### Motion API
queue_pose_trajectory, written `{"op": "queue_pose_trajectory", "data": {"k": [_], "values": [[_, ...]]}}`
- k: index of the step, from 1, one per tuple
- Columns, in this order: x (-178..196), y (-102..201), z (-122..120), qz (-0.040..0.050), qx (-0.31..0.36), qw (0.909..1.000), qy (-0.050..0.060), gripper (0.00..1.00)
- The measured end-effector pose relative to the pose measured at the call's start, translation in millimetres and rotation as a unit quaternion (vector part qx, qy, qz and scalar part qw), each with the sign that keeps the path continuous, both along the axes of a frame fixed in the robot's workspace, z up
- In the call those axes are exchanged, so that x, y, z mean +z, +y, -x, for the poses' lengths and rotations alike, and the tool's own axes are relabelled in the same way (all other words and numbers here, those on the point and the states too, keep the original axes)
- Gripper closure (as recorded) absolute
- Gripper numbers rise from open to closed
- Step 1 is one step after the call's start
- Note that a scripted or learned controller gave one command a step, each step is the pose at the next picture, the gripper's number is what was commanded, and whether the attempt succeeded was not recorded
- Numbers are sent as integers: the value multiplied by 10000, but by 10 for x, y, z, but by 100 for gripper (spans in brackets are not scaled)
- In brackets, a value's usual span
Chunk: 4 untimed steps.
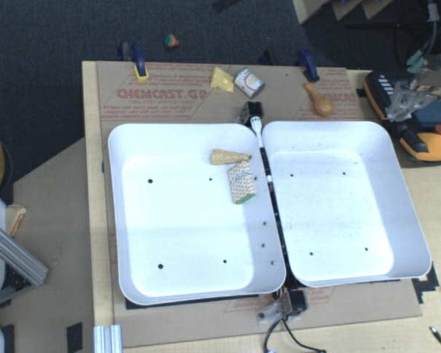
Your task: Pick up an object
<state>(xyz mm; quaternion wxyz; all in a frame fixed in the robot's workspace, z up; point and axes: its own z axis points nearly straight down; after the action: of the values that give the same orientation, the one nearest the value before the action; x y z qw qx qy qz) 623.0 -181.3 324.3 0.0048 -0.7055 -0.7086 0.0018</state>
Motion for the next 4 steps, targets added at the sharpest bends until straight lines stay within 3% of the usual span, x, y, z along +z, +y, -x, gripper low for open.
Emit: {"op": "queue_pose_trajectory", "data": {"k": [1,2,3,4], "values": [[205,-457,518,26,-47,10000,-37,100],[516,-431,1057,22,-33,10000,-48,100],[-539,-90,1070,-3,-10,10000,3,100],[1555,47,568,58,-1,9999,-157,100]]}}
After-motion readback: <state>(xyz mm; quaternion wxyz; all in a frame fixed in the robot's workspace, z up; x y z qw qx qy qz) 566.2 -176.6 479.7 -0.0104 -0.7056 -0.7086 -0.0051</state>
